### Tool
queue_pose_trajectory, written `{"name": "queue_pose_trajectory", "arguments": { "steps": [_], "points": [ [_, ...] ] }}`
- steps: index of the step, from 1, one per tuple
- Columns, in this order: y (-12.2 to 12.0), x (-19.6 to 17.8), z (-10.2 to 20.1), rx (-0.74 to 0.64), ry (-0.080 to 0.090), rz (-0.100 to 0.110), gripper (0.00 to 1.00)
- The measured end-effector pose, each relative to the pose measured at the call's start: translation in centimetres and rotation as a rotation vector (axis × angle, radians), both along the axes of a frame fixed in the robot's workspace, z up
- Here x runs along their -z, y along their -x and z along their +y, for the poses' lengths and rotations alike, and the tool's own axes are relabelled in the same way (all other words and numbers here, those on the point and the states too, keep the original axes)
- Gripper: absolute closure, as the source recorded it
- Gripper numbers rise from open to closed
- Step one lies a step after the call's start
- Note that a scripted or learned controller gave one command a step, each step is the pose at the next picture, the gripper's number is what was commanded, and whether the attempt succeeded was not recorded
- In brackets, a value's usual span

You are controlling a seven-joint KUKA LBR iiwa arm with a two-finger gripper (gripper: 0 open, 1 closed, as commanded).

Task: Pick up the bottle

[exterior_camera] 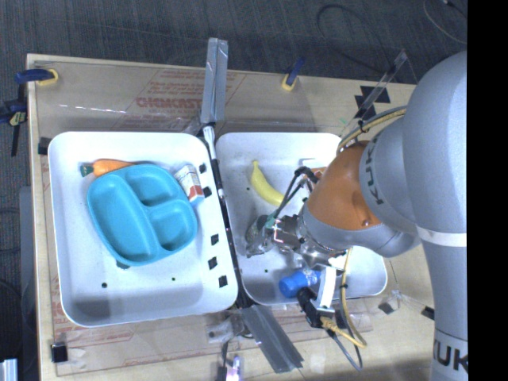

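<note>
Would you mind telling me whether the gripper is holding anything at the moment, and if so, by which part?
It cannot be told. The gripper is low in the right bin, between the banana and a blue object, but the wrist hides its tip.

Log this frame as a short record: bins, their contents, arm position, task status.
left bin: blue divided tray, orange item at its upper edge, small red-and-white bottle beside the tray
right bin: banana, blue object
arm: over the right bin
gripper: low in the right bin, near the banana
task status: bottle not picked up
</note>
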State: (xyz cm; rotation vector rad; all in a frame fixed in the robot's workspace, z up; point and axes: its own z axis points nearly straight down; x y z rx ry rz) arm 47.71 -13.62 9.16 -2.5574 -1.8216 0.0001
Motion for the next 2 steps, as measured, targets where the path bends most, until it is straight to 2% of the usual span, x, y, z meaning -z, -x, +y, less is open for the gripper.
{"name": "queue_pose_trajectory", "arguments": {
  "steps": [1, 2],
  "points": [
    [0.0, -0.9, -5.8, 0.16, 0.0, 0.0, 0.0],
    [0.0, -8.9, -4.5, -0.071, 0.001, -0.001, 0.0]
  ]
}}
